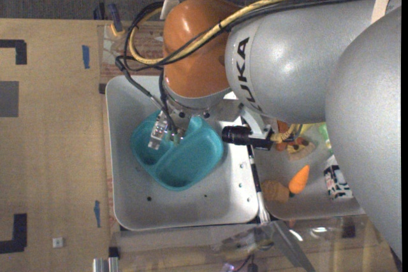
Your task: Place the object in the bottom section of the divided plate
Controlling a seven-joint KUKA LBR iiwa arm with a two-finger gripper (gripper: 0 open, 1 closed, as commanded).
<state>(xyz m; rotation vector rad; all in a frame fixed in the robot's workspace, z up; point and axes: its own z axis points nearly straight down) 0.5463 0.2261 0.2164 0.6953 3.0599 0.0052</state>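
Note:
A teal divided plate (191, 162) lies in the left white bin (191, 210). Its upper part is hidden under the arm's orange wrist. My gripper (164, 131) hangs low over the plate, near the ridge that splits its sections. I see no object clearly in the gripper or in the plate's visible sections. The large section toward the bottom right of the plate shows bare teal.
The right bin (312, 204) holds an orange carrot (299, 178), a brown item (275, 191), a pizza-like piece (297, 147) and a black-and-white can (335, 182). A black cylinder (245, 136) juts out over the bins' shared wall. The grey arm covers the view's right side.

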